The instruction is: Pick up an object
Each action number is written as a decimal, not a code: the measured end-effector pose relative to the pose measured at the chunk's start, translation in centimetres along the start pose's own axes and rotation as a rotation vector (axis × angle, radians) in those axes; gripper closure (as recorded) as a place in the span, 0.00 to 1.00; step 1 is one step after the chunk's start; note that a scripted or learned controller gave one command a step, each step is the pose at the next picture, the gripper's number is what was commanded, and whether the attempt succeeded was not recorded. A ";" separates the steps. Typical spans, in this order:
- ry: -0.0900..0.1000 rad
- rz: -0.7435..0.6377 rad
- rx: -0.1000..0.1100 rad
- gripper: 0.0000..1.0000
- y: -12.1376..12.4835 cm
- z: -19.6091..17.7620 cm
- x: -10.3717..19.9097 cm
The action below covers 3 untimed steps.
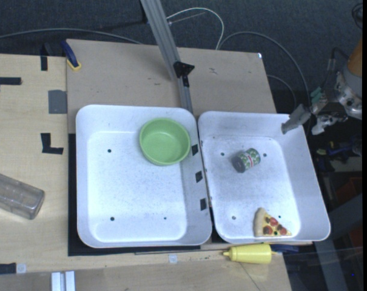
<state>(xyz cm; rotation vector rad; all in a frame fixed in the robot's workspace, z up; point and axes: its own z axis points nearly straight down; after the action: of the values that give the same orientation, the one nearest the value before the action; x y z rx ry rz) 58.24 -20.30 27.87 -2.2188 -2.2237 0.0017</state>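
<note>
My tool hangs over the right bin's far right rim, its grip state indeterminate, apart from the small can and pizza slice.

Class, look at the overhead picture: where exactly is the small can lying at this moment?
The small can lies on its side in the right-hand bin, near the middle of its floor, above the pizza slice toy in the near corner.

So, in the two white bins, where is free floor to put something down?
Left bin: all the floor below and left of the green bowl is bare. Right bin: a free strip lies between the small can and the pizza slice toy. The far right corner is tighter, with the gripper at its rim.
</note>
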 end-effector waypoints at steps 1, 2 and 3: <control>0.000 0.000 0.000 0.00 0.0 0.0 0.0; 0.001 0.001 0.006 0.00 0.8 5.6 -0.3; 0.001 0.001 0.007 0.00 -0.3 11.2 -0.4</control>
<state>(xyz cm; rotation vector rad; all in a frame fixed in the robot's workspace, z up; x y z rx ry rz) 57.96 -20.76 16.64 -2.2163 -2.2182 0.0075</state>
